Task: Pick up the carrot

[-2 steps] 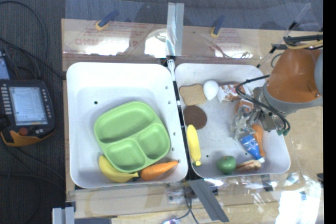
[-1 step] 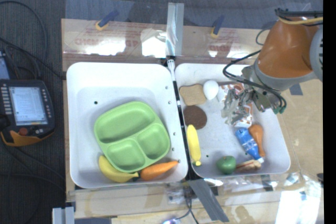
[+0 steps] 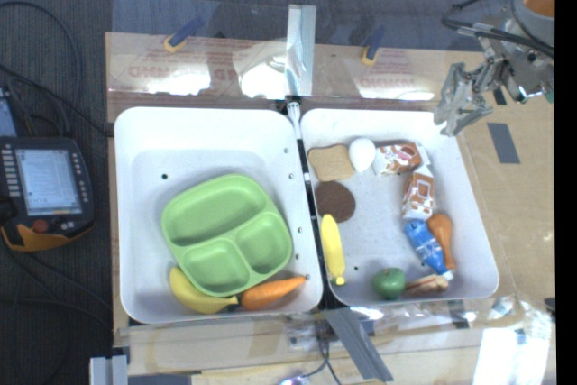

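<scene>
The carrot [image 3: 272,291] lies in the left bin [image 3: 144,149], at its near edge, touching the green divided plate [image 3: 227,233] and just beside a banana [image 3: 198,293]. In the right bin [image 3: 473,221] lie small food packets [image 3: 418,194]; their printing is too small to read. The gripper [image 3: 455,108] hangs over the bench [image 3: 523,194] past the right bin's far corner, fingers spread apart, gripping nothing.
</scene>
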Tool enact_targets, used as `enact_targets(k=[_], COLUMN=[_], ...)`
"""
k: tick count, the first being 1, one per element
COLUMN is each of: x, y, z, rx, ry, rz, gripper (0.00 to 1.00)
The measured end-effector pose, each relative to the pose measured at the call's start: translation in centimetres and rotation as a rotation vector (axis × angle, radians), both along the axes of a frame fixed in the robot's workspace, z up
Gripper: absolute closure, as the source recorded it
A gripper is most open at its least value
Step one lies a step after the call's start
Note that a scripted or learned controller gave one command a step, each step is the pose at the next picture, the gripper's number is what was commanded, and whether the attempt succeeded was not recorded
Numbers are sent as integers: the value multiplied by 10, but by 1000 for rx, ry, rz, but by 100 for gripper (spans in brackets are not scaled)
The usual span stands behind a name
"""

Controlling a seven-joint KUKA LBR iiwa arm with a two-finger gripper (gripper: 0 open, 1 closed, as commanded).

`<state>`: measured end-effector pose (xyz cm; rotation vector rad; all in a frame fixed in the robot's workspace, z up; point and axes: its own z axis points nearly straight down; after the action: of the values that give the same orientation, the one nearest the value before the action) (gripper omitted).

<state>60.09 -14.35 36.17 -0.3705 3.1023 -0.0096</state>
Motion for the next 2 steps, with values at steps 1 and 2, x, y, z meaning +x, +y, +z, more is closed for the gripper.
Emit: enact_targets(k=[1, 2], x=[-1, -25], y=[1, -1], z=[-7, -165], rx=[4, 7], ry=[13, 28], rz=[1, 115], gripper=[0, 0])
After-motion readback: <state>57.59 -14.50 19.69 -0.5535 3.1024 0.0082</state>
